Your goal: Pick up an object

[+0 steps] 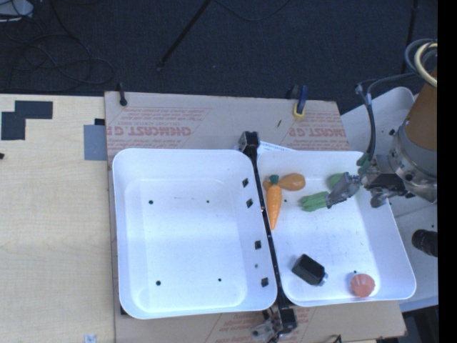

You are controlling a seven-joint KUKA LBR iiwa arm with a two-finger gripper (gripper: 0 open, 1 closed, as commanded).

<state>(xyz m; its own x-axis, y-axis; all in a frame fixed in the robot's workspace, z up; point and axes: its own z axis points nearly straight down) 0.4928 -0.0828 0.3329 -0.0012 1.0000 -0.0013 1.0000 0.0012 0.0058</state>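
The robot's grey two-finger gripper [345, 189] reaches in from the right and hangs low over the right white plastic bin [389, 241]. Its tips sit right at a small green toy vegetable [314, 201], which lies near the top of that bin, but it is too small and blurry to see if the tips are apart, together, or pinching the toy, so I cannot tell. Another bit of green [337, 180] peeks out just behind the gripper. Close by, to the left, lie an orange toy carrot with a green top [273, 203] and a rounder orange-yellow toy fruit [292, 182], which seem to touch each other next to the black strip between the bins. Lower down rest a small black block [309, 269] and a pink round ball [363, 285], well apart from the rest. The left white plastic bin [128, 191] stands beside the first. The green toy looks light and smooth, maybe a bit slippery, and likely firm plastic or rubber. I think the best place to squeeze it is across its thin middle, so it does not pop out sideways.
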